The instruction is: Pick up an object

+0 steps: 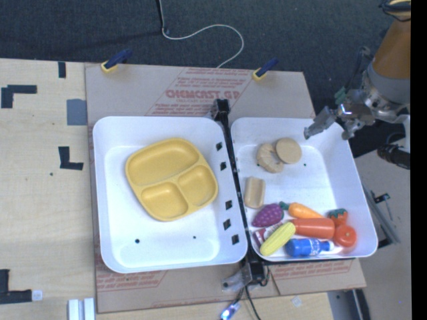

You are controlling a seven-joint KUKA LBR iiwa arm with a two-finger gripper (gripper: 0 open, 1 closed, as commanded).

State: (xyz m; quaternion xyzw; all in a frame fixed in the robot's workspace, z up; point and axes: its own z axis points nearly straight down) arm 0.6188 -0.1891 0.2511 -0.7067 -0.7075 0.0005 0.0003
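End effector (331, 123) hovers with fingers spread and nothing between them over the right bin's (349, 172) far right rim, while the toy food, corn (277, 238) and carrot (305, 211) included, lies at the bin's near end.

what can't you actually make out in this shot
- Pincer at the right bin's upper right rim: too small and dark in the camera view to tell whether it is open or shut.
- Arm: cut off by the view's upper right edge.
- Blue item: partly under the corn and the orange-red piece, so its kind is unclear.
- Red item under the corn: mostly hidden.
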